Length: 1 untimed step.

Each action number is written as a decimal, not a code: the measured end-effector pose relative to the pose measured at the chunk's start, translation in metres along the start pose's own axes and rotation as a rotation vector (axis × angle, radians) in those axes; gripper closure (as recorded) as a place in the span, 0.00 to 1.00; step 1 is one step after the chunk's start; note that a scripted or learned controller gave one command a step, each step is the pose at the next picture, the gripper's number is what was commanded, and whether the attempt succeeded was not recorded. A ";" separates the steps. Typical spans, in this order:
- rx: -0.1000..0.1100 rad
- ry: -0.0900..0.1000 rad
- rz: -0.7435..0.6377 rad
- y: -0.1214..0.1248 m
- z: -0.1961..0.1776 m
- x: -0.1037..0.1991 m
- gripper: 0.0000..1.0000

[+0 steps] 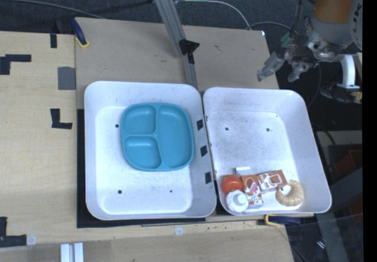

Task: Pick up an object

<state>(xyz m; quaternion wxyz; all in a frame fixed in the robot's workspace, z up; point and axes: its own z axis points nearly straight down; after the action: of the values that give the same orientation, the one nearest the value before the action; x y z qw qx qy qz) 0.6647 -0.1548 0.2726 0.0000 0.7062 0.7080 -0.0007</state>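
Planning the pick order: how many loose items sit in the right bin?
4, clustered in the right bin's near corner: orange ball, white bottle, red-and-white carton, tan ring. Something may hide beneath.

Teal plate in white left bin; white right bin has orange ball, red-white carton, tan donut, white cap; tabletop pale wood

I see the arm entering at the upper right, orange band uppermost, wrist angled down and to the left. The claw hangs at its lower end, clear of the surface. I see nothing between its fingers; their spacing is unclear.
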 end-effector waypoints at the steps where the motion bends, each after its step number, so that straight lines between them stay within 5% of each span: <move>1: 0.000 0.000 0.001 0.000 0.000 0.000 0.00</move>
<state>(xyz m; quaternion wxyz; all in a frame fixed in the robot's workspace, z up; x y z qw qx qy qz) 0.6647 -0.1550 0.2726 0.0001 0.7064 0.7078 -0.0010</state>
